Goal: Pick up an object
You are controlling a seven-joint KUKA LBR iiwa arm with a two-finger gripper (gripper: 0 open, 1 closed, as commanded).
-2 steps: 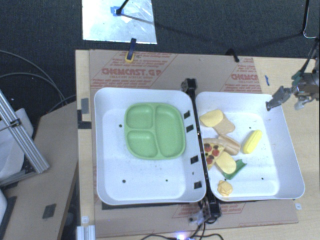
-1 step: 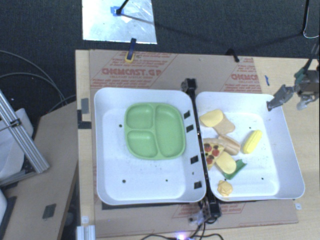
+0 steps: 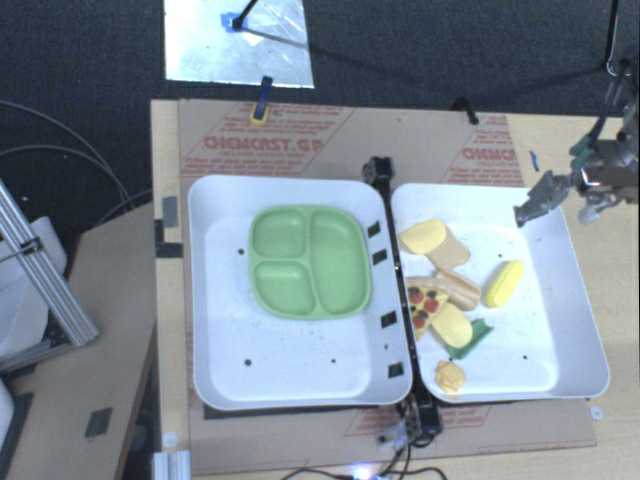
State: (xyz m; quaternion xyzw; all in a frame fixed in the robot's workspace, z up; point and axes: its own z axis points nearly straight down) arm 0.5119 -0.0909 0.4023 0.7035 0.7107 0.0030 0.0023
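The right white bin (image 3: 560, 358) holds several toy foods clustered at its left side: a yellow piece (image 3: 423, 235), a tan bread slice (image 3: 452, 254), a hot dog (image 3: 458, 287), a pizza slice (image 3: 427, 305), a yellow lump (image 3: 452, 325) lying on a green leaf (image 3: 482, 332), a corn cob (image 3: 503, 283) and a small yellow bit (image 3: 450, 375). My gripper (image 3: 562, 205) hangs over the bin's far right corner, above and to the right of the corn cob. It is open, with nothing between its fingers.
The left white bin (image 3: 215, 358) bears a green divided plate (image 3: 308, 261). A black divider with clips (image 3: 392, 268) runs between the bins. Brown cardboard (image 3: 330, 138) lies under both, and a silver sheet (image 3: 238, 28) lies on the dark floor beyond.
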